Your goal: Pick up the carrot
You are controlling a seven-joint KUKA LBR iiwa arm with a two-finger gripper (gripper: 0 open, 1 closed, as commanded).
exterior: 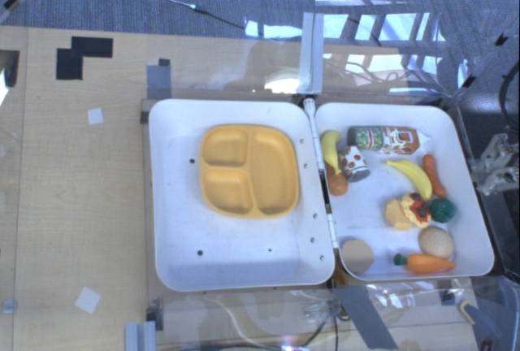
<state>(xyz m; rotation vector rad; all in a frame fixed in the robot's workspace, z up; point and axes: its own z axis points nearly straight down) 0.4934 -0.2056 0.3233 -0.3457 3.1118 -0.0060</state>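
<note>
I counted two bins (175,179), one tray (248,171), two bananas (411,175), one carrot (429,263), one bottle (383,139), one can (353,163).

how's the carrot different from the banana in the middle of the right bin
The carrot is orange with a green top; the banana is yellow. The carrot lies near the right bin's front edge, nearly level in the view, while the banana sits mid-bin, slanting and curved. The carrot looks straighter and tapers. Both lie flat and untouched.
</note>
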